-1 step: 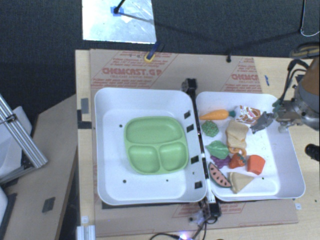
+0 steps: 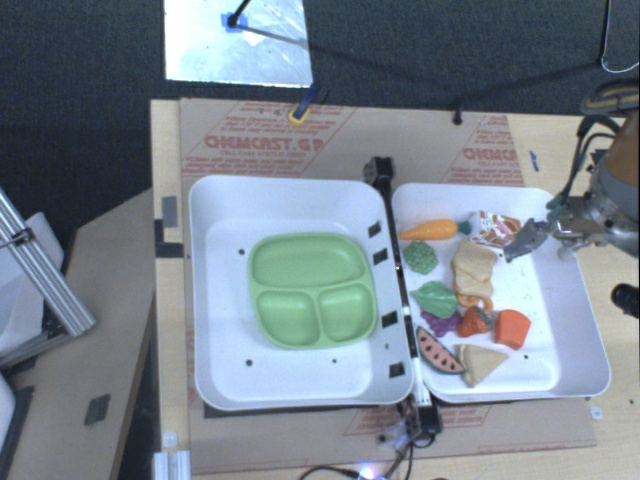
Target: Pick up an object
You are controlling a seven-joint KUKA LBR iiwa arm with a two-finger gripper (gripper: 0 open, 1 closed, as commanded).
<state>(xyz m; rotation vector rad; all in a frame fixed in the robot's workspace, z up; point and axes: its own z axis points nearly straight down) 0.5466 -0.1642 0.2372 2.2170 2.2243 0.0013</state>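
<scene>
Claw (image 2: 528, 236) at 3 o'clock edge of right bin (image 2: 570, 303), angled in over toy food; grip state: can't tell, nothing seen held. Nearest item, bread slice (image 2: 473, 263), lies loose w/ carrot (image 2: 430, 231) at 10 o'clock. Approach stage, imo.

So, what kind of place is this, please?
Probably a robotics lab bench: two white bins side by side, toy food such as a carrot, a green divided plate, and an arm's hand.

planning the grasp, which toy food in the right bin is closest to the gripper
The red-and-white packet at the bin's far right; the gripper hangs beside it, while the carrot lies further left.
</scene>
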